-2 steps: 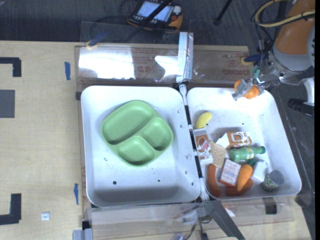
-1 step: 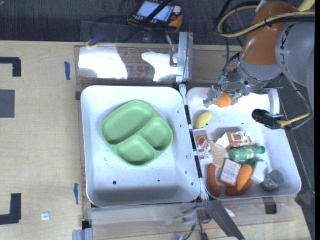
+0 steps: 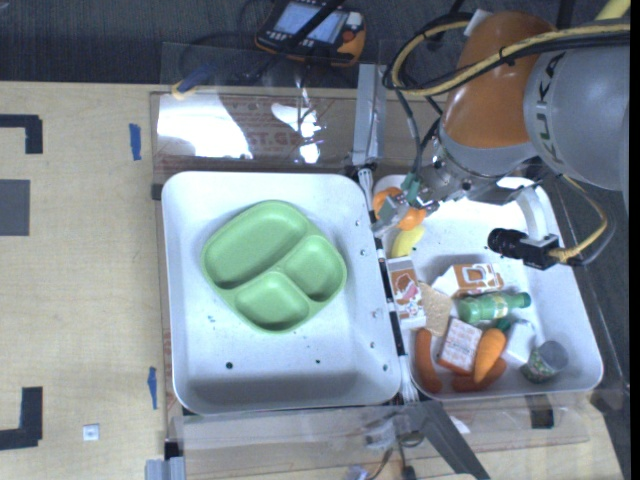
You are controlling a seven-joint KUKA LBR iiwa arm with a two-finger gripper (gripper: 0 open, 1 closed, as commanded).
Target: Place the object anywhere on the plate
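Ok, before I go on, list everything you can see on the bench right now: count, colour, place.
Bins: 2, white, side by side; left bin, right bin.
Plate: 1, green, three compartments, in the left bin.
Bottle: 1, green, lying in the right bin.
Carrot: 1, orange, right bin, near edge.
Banana: 1, yellow, right bin's far left corner, under the gripper.
Small box: 1, white and red, by the right bin's left wall.
Small can: 1, grey, right bin's near right corner.
Handheld controller: 1, black and orange, beyond the bins.
Arm: 1, grey with orange band, from the right.
Gripper: 1, over the right bin's far left corner.
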